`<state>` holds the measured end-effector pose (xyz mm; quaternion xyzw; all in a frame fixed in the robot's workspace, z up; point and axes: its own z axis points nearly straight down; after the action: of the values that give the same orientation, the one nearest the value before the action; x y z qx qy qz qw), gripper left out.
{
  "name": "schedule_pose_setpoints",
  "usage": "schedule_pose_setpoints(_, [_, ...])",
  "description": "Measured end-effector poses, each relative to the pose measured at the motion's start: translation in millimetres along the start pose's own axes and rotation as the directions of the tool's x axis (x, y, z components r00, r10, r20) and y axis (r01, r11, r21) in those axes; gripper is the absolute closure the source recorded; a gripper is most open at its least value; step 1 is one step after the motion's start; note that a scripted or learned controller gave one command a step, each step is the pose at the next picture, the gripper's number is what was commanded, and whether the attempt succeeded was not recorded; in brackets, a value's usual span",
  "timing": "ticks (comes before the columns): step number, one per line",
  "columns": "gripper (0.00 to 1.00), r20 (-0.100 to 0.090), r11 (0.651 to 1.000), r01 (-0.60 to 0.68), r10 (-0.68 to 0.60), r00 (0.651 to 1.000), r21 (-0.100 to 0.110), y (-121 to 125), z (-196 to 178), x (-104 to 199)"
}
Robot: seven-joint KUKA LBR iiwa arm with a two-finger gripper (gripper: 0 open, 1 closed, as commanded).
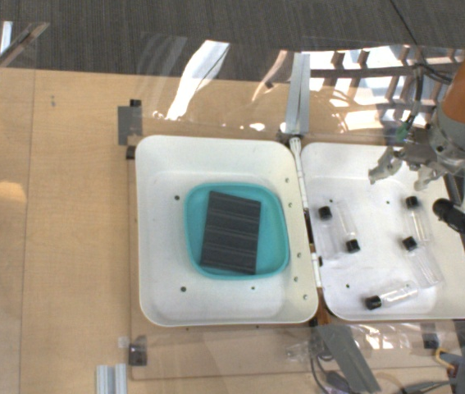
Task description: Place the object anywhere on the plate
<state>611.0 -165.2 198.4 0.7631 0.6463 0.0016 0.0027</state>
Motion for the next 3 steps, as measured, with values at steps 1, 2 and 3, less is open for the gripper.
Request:
schedule_pose_setpoints(1, [0.00, -0.001, 0.999, -0.036, 0.036, 0.999, 0.002, -60.1, 19.9, 12.4])
schedule_pose_setpoints(2, [0.00, -0.001, 0.985, -0.171, 0.171, 0.985, 0.003, -110.8, 51.4, -9.0])
schedule_pose_setpoints(3, [0.00, -0.001, 0.995, -0.099, 0.099, 0.995, 0.003, -119.5, 98.4, -34.0])
